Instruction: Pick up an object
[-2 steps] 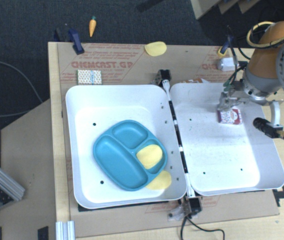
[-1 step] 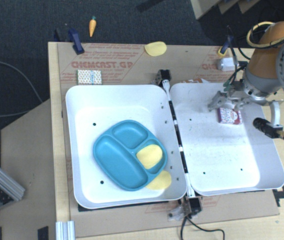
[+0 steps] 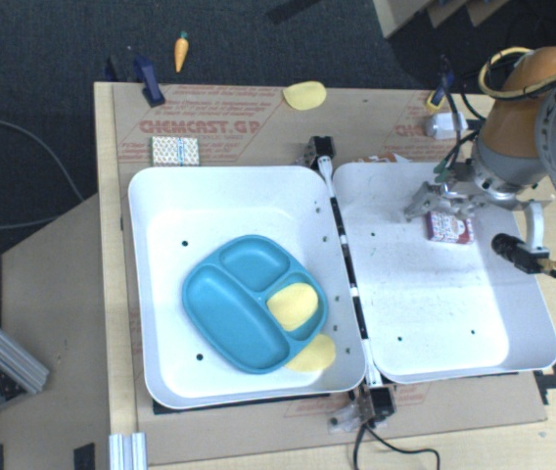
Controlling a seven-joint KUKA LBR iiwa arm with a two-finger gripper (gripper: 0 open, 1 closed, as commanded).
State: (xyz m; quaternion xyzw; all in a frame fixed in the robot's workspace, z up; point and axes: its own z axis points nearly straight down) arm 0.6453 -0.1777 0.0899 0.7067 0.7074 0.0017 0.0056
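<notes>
Hovering low over the right bin at its one-o'clock corner — gripper with metal fingers spread apart, clamped on nothing. Directly beneath, touching or nearly so: small red-and-white packet, flat on the floor. Likely poised for a straight-down grasp — unconfirmed.
</notes>
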